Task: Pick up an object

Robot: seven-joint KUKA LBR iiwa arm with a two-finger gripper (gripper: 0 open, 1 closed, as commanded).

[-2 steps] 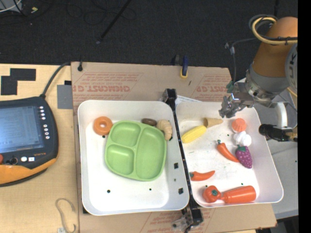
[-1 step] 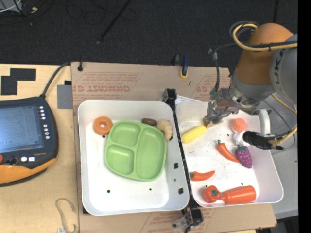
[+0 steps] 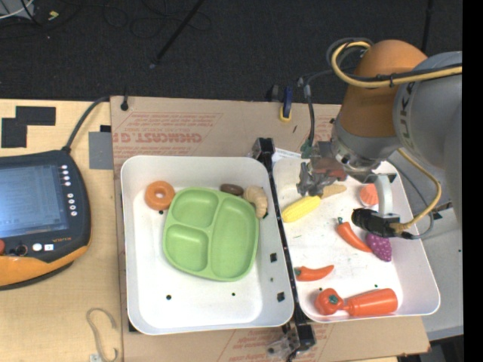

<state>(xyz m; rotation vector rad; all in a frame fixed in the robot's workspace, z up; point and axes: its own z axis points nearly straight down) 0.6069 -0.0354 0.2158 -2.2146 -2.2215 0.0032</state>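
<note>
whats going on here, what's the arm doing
The arm reaches into the right bin, its tool low over the yellow corn near the bin's upper left. Nothing is seen held. Red peppers, a purple piece and an orange bottle lie in the same bin. The left bin holds a green tray and a donut.

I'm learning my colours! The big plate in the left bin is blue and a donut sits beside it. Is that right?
Not quite. The plate in the left bin is green, not blue, as the camera view shows. The rest holds: an orange donut sits beside it.
</note>
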